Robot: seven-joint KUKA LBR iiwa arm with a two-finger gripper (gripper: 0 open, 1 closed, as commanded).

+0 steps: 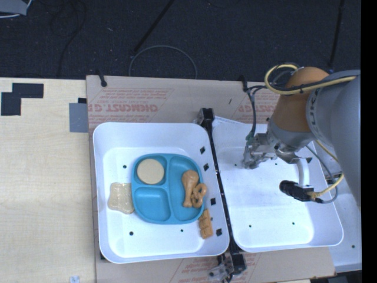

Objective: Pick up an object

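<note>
My gripper [253,158] hangs low over the upper left part of the right bin [283,229], under the grey arm with its orange band [297,102]. Nothing shows between its fingers. In the left bin [112,146] lies a blue divided plate [154,205]. A round beige cracker [150,171] rests in its upper left compartment and a tan pretzel-like piece [193,188] in its right compartment. A pale bread-like piece [121,197] lies against the plate's left edge. A small brown chunk [205,224] sits just off the plate's lower right corner.
A black divider bar [213,175] separates the two bins. A black cable end with a yellow wire [300,191] hangs over the right bin's right side. Cardboard [147,99] lies under the bins, with a wooden bench top [41,181] to the left.
</note>
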